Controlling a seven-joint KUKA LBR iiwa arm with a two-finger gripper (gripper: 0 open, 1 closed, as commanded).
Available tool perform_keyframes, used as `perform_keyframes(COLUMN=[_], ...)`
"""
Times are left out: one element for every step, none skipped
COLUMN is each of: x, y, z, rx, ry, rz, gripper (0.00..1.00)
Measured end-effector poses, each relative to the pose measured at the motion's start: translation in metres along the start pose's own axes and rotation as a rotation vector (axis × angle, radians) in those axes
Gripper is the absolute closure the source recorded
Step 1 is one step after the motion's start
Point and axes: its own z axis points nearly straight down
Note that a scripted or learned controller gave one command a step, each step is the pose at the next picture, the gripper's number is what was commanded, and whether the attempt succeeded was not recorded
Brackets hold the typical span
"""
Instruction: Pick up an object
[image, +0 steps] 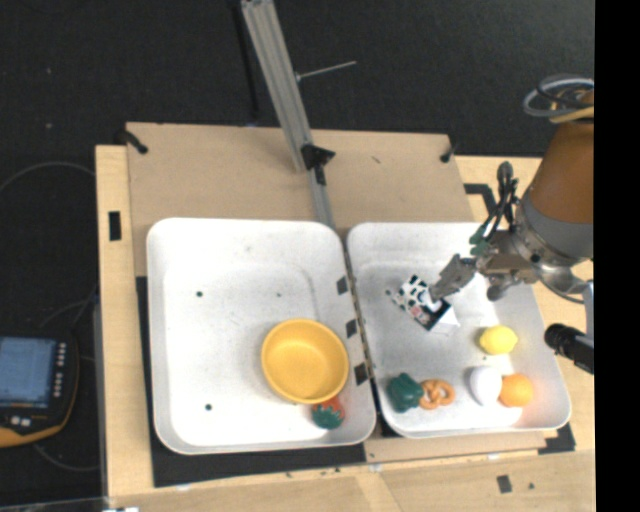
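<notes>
Blue-lit screen of a handheld pendant (32, 388) at the far left, off the bench on the dark floor; then the tan bench board (210, 170) bearing two shallow white bins side by side. In the left bin (215, 270), a yellow bowl (305, 360) upright near the lower right corner; just below its rim, touching or nearly so, a small red and green toy (328, 412) against the bin's front wall. Above the seam between the bins, a grey metal pole (285, 95) slanting up out of view. In the right bin (400, 250), toward the middle, a small black-and-white patterned object (418, 298) lying on the floor of the bin; right beside it, at its upper right, the gripper (450, 280), reaching down and leftward from the grey wrist; cannot tell whether the fingers are spread or closed, nor whether anything sits between them. Along the front of the same bin, a dark green toy (404, 392), an orange pretzel-shaped piece (437, 394) touching it, a white rounded object (485, 384), an orange ball-like fruit (516, 390) against that; a yellow lemon-like fruit (497, 341) just above those two. At far right, the orange band (568, 180) of the arm.
</notes>
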Motion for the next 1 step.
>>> perform_keyframes(x=[-0.0002], y=[0.0000], z=[0.0000], rx=[-0.001], ry=[0.000], rz=[0.002], gripper=[0.00])
